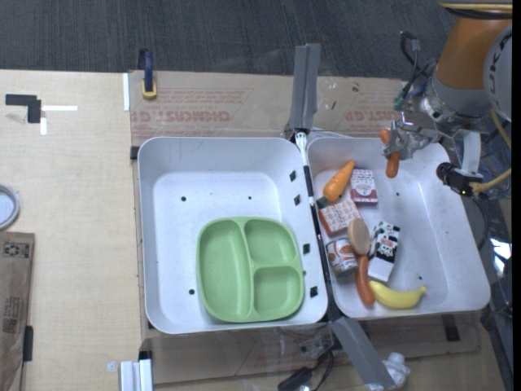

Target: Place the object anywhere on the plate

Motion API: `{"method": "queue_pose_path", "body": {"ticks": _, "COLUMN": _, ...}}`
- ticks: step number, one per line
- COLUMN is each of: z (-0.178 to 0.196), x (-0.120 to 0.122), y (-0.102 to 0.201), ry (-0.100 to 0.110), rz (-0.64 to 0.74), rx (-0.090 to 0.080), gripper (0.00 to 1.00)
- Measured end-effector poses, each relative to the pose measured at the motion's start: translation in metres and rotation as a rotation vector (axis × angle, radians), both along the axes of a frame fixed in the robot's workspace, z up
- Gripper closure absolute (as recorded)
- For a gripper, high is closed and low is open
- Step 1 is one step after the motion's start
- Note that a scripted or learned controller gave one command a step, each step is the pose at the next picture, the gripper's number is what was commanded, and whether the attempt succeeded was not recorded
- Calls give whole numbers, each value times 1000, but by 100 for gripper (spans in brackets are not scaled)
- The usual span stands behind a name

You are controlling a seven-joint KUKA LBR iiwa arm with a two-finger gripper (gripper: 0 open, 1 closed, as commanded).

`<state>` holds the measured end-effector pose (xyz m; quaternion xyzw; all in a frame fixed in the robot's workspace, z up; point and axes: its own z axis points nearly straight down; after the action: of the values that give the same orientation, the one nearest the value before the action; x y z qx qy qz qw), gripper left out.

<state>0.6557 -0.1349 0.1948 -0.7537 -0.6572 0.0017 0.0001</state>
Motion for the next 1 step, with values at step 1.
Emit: {"method": "queue_pose_path", "body": {"ticks": 1, "z": -4, "x": -16, "y": 73, "ry": 0, "rz": 35, "rx": 1, "gripper": 100}}
